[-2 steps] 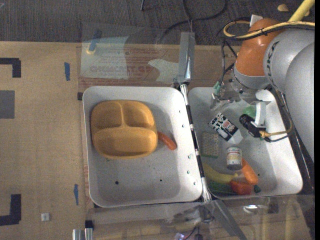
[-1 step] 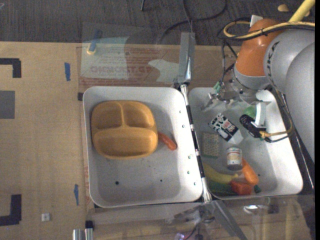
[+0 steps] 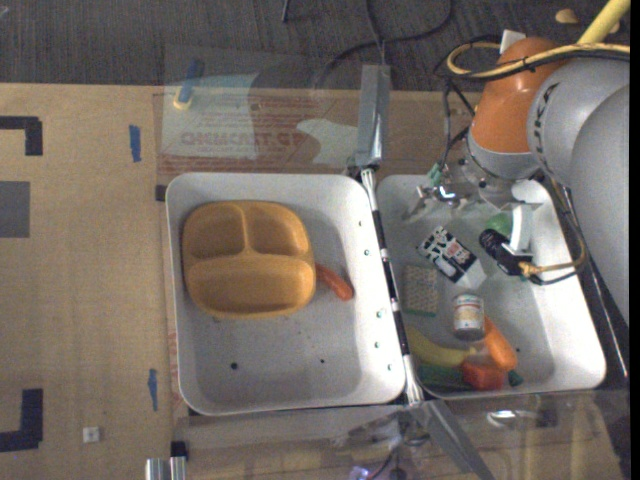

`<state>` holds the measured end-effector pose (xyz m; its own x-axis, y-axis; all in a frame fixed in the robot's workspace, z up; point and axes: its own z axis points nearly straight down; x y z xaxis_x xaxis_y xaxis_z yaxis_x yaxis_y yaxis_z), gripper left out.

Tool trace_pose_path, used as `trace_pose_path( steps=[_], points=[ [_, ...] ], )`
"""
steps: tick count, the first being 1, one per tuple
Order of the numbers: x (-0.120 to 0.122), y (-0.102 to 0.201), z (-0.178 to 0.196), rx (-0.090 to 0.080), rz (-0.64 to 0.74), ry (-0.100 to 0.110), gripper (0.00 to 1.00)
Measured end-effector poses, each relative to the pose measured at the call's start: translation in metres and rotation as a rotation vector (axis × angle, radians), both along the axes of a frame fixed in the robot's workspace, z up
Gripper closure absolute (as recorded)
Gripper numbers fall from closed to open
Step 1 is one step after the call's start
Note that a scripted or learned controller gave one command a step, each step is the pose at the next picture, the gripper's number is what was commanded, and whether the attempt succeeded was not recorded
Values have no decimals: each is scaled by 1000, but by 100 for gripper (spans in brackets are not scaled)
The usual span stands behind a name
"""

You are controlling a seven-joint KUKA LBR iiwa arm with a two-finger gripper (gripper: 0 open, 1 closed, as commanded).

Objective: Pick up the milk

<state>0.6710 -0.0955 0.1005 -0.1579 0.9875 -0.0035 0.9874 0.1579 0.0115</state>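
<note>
I cannot tell the state of my gripper (image 3: 440,190), which hangs over the far part of the right bin (image 3: 570,343). The milk (image 3: 447,252), a black-and-white carton, lies just below it toward the camera. Past that stands a small can (image 3: 467,315), then a banana (image 3: 435,346).

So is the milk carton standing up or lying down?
Lying down, it seems: the milk carton shows its broad black-and-white patterned side flat on the floor of the right bin, apart from the arm.

A grey arm (image 3: 590,138) is showing an orange band (image 3: 512,108) above its wrist, with yellow and black cables (image 3: 500,53) looping at upper right
</note>
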Motion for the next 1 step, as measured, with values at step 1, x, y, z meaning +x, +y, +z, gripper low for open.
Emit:
trace_pose_path(
  steps=[1],
  points=[
    [-54, -19, -12, 1, 64, 5, 0]
  ],
)
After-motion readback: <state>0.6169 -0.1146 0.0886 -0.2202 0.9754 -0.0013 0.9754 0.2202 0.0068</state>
